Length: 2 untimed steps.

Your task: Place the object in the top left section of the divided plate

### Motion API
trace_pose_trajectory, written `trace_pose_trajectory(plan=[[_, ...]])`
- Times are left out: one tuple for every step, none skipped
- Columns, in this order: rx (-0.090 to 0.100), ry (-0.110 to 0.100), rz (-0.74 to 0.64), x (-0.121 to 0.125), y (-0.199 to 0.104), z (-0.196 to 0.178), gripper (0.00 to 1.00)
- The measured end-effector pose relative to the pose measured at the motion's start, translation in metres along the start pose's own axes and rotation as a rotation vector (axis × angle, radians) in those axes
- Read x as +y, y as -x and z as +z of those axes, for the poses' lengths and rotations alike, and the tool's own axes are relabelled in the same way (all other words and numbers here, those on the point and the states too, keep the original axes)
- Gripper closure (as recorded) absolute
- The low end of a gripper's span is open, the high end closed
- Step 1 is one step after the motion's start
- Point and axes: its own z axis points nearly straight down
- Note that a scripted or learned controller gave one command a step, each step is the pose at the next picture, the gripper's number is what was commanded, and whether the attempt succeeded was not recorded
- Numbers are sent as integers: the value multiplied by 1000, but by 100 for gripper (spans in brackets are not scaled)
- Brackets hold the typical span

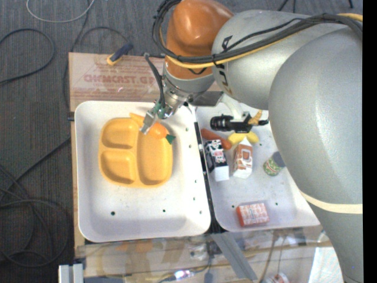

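Two shallow white bins sit side by side in front of you, the left bin (118,217) holding a yellow divided plate (147,164) and the right bin (294,211) holding the clutter. In the right bin you have a red packet (253,214) near the front, a round green can (272,165) toward the right, a white carton (241,161) just beside a smaller dark carton (218,155), a yellow curved piece (247,138) and a reddish piece (209,134) by the inner wall. None of these lies between the gripper and the plate. A cardboard sheet (106,78) with red lettering lies behind the left bin.

The arm (194,22) comes in from the right and bends down steeply over the back edge of the left bin, its glossy orange band uppermost. The gripper (145,126) points down and to the left at the plate's upper right corner. You cannot tell from here whether it is spread or pinching anything.

The orange object (158,131), smooth and carrot-like with a green end, lies at the plate's upper right rim, right against the gripper's tip. The plate's top left section (118,133) is a rounded, moulded hollow, apart from the object.
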Motion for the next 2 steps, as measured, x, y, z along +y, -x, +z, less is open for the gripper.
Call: trace_pose_trajectory(plan=[[-1,1,-84,-63,53,-17,100],[1,1,35,4,-5,-40,100]])
